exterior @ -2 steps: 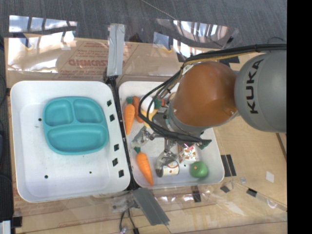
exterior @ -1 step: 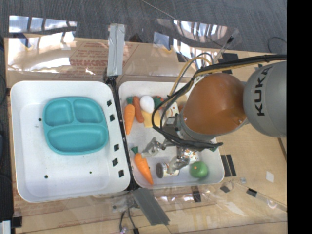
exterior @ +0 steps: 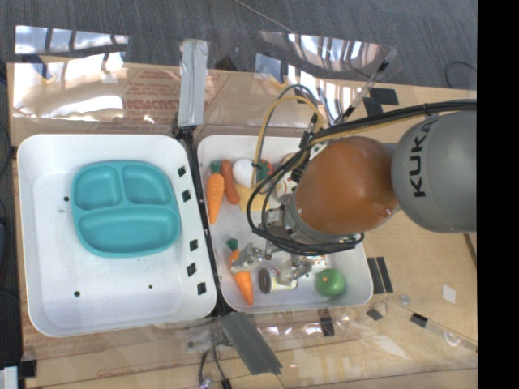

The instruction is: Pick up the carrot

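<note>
The metal two-finger claw [exterior: 280, 272] hangs low at the near side of the right white bin [exterior: 357, 298], among a small orange carrot [exterior: 243, 285] just to its left and a green round fruit [exterior: 330, 282] to its right. I cannot tell how wide it is parted or whether it holds anything. Farther off, left, a longer orange carrot [exterior: 215, 197] lies with its long axis running near-to-far by the bin's left wall. The orange wrist hides what lies beyond, possibly more produce.

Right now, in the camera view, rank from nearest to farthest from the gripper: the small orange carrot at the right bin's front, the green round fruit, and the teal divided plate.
1. Small orange carrot: just left of the gripper, in the right bin's front.
2. Green round fruit: a little farther, on the gripper's other side.
3. Teal divided plate: farthest, in the left bin.
</note>
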{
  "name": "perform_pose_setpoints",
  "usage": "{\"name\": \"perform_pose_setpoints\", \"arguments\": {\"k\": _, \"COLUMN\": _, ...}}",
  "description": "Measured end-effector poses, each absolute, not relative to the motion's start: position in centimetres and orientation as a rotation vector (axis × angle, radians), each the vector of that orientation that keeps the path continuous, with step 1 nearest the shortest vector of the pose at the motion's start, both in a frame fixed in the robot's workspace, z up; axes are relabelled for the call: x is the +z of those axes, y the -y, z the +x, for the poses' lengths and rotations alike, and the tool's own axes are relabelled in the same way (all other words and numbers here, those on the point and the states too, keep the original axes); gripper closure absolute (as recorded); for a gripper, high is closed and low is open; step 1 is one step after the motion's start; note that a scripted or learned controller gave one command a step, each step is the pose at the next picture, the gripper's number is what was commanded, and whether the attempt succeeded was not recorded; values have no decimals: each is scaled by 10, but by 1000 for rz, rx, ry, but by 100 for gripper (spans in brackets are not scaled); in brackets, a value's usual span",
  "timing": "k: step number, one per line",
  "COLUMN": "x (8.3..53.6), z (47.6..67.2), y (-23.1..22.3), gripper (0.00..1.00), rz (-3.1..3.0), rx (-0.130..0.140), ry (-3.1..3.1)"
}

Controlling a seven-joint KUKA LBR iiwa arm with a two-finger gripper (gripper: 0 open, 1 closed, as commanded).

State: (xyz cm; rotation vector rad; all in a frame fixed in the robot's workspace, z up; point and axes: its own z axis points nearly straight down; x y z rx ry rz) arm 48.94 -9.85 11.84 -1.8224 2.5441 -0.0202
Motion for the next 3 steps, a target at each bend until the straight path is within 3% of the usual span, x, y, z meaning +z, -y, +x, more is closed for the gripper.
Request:
{"name": "perform_pose_setpoints", "arguments": {"k": 1, "x": 92, "z": 515, "y": 101, "gripper": 0, "rz": -2393, "rx": 2, "ry": -2031}}
{"name": "perform_pose_setpoints", "arguments": {"k": 2, "x": 101, "z": 515, "y": 99, "gripper": 100, "rz": -2397, "rx": 5, "ry": -2026}}
{"name": "perform_pose_setpoints", "arguments": {"k": 3, "x": 171, "z": 553, "y": 96, "gripper": 100, "rz": -2477, "rx": -7, "ry": -1924}}
